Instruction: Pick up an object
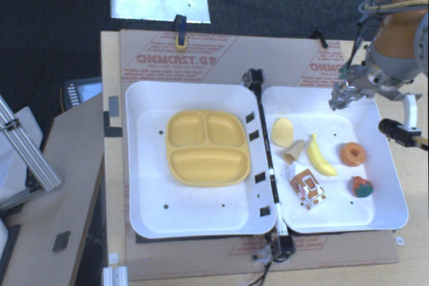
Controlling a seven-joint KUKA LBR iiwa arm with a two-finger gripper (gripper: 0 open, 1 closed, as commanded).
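My gripper hangs over the far edge of the right bin, with nothing seen between its fingers. Below it in that bin lie a pale yellow lemon-like piece, a small tan cone, a yellow banana, an orange doughnut, a red and green strawberry-like toy and a brown and white box. The nearest of these, the lemon-like piece, is to the gripper's lower left, well apart from it.
The left bin holds a yellow divided plate. A black clip rail runs between the two bins. Brown cardboard lies under both bins, with a yellow clamp at its far edge.
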